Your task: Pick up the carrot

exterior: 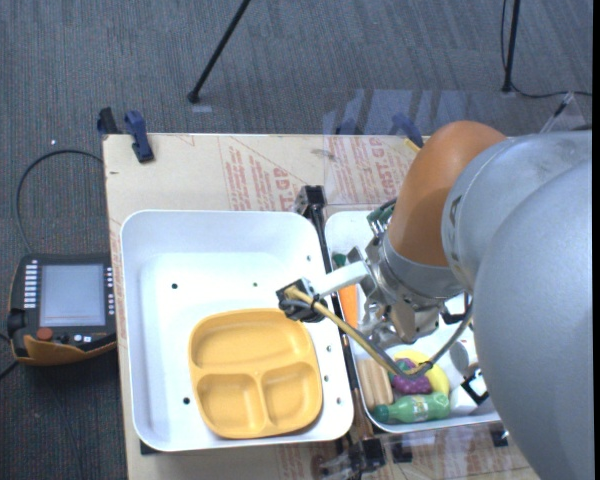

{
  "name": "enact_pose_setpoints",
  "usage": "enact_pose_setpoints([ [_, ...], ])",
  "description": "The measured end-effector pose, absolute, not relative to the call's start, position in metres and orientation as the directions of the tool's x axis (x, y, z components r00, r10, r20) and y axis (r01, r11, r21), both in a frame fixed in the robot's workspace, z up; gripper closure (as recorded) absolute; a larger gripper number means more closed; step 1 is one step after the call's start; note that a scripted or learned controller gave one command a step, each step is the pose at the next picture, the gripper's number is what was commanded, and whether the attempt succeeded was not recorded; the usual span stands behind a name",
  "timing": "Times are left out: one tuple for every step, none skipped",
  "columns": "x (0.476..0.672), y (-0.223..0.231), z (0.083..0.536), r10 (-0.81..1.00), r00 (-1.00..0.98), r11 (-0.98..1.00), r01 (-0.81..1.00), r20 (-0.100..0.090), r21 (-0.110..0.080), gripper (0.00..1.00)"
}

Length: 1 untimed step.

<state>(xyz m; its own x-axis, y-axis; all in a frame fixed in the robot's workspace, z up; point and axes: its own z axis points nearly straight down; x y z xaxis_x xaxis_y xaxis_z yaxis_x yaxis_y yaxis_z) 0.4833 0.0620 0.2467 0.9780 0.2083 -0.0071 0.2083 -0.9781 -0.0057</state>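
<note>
Nearest, a yellow plate (255,373) sat in the left bin (150,268), open floor beyond. The carrot (348,303) lay by the right bin's (345,230) left wall, beside my gripper (393,320); its state I couldn't tell.

— Where are you driving?
— A robotics lab, I'd say: I see grey carpet (50,68), tripod legs (226,40), a teach pendant (65,308) on the floor, a clamp (138,138) on the cardboard-topped bench (230,168).

Red printed lettering (265,180) is running upside down in several blocks across the far part of the flat tan cardboard sheet (180,173); the letters are showing too small and blurred for any word to be read.
</note>
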Motion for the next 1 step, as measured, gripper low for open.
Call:
enact_pose_setpoints([
  [0.4756, 0.1179, 0.2492, 0.221, 0.975, -0.975, 0.221, -0.007, -0.005, 1.0],
])
